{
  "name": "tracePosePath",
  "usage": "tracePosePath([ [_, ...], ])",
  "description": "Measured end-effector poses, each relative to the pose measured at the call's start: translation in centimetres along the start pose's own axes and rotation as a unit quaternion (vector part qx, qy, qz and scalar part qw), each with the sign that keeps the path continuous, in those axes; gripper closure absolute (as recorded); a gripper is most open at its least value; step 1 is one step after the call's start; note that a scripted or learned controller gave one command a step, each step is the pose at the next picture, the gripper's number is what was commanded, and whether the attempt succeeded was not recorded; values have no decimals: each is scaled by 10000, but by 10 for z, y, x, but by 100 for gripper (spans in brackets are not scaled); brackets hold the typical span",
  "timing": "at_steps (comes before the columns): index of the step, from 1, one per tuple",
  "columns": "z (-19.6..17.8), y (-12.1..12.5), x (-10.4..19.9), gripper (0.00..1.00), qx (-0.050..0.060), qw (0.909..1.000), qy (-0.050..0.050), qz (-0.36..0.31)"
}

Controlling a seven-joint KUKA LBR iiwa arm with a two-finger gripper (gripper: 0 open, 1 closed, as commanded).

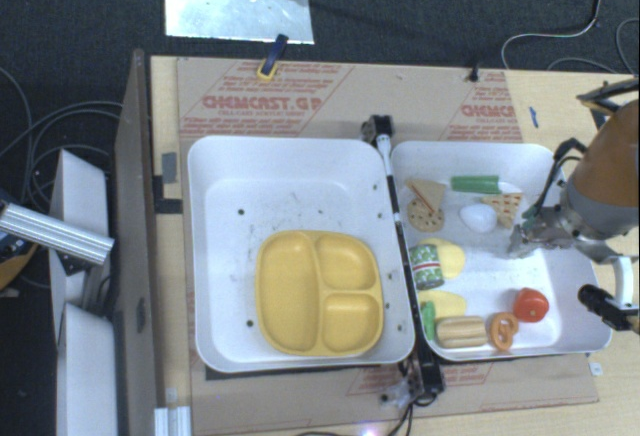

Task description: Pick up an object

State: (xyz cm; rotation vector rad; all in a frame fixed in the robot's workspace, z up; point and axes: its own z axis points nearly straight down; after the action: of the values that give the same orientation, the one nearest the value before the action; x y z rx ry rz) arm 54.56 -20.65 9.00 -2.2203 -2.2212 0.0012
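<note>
The right bin [575, 289] holds several toy foods. Along its far side lie a green cucumber [474, 184], a cheese wedge [430, 194], a cookie [425, 217], a white egg [479, 217] and a cracker slice [508, 208]. A small can [427, 267] rests against a yellow piece [449, 259] near the left wall. At the near side are a corn cob [441, 305], a hot dog bun [461, 331], a pretzel ring [502, 329] and a red tomato [532, 305]. My gripper [524, 240] is low in the right bin, just right of the egg and below the cracker slice.
The left bin [230, 214] carries a yellow divided plate [320, 290]. A ridge [396, 234] separates the two bins. The arm's body [605, 189] hangs over the right bin's right wall. Cardboard [300, 99] lies under the bins, and cables trail on the dark floor.
</note>
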Motion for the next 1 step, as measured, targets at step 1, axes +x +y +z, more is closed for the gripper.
tracePosePath([
  [1, 0, 1, 0, 0, -12, 10000, -1, -3],
])
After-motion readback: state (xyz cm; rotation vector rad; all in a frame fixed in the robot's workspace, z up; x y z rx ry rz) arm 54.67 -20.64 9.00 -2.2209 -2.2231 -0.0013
